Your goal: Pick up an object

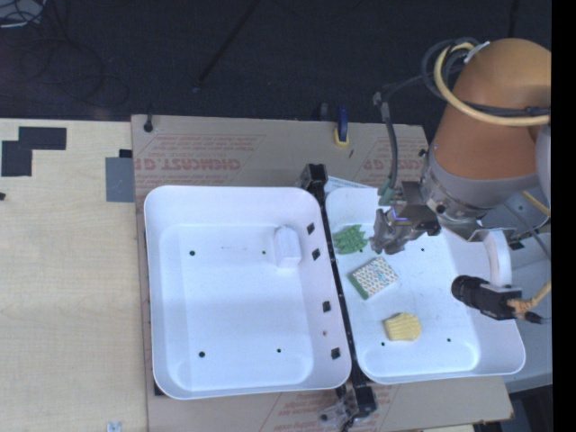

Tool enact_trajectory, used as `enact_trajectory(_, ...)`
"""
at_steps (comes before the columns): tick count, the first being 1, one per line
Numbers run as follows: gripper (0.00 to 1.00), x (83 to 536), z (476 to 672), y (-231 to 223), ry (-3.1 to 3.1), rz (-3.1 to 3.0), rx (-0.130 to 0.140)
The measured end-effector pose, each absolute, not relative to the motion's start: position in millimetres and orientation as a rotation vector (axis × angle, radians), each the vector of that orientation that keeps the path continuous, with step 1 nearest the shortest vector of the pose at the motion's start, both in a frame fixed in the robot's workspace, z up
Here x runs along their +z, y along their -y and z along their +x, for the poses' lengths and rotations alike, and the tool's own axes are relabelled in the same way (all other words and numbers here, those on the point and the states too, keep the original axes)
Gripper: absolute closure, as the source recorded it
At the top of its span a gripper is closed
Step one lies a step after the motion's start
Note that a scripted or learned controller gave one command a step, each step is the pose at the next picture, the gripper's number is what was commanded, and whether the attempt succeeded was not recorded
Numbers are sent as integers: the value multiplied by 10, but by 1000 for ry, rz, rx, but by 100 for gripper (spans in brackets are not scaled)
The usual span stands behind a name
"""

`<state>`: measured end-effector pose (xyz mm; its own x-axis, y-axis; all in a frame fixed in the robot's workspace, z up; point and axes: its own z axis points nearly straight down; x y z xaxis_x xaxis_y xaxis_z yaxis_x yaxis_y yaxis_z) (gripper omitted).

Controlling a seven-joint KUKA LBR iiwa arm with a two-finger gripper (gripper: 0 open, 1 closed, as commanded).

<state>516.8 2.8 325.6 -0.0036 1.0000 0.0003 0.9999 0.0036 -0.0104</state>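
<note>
My gripper [387,238] hangs over the right bin [450,354], in its upper left part. Just to its left lies a green, bumpy object [349,238]. Below the gripper sits a pale square pad with a green dotted pattern [373,278]. A yellow ridged object [402,328] rests nearer the front of that bin. A white cylindrical object [286,245] lies in the left bin [180,367], near its upper right corner. Nothing visible sits between the fingers, and their spacing is hidden by the wrist.
The two bins meet along a black clipped divider [326,282]. They stand on a cardboard sheet [225,147] over a pale wooden bench [63,286]. The arm's bulky orange and grey wrist [490,124] overhangs the right bin's upper right.
</note>
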Motion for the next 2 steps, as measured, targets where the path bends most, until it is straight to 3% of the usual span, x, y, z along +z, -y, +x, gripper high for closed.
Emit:
enact_trajectory(1,100,3631,5145,-633,2228,-2214,-1)
enact_trajectory(2,100,4306,4751,-852,2226,-2219,-7)
